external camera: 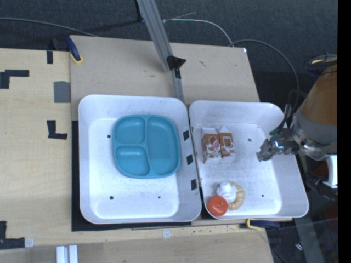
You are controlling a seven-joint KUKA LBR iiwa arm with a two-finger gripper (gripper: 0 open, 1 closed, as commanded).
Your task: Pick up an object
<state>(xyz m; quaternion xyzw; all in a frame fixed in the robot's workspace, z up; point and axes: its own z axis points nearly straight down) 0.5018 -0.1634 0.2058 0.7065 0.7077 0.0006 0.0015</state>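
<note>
The gripper [267,150] is over the right bin [285,193], close to its right wall, at about 3 o'clock of the bin floor. I cannot tell how the jaws stand, because they are small and dark here. Nothing is visible between them.

The carton [218,145], brown and white, lies flat on the floor of the right bin. It is at 9 o'clock from the gripper, apart from it, with bare white floor between them. Its left side is near the wall that divides the two bins.

The pastry [232,195], pale with a white top, lies near the front edge of this bin, at about 7 o'clock from the gripper. The orange ball [218,206] touches it on the left, in the front-left corner.

The open floor of the right bin is mostly in its right half and between the carton and the pastry.

The left bin [93,201] holds a blue tray [146,146] with three compartments, in its upper part.
</note>
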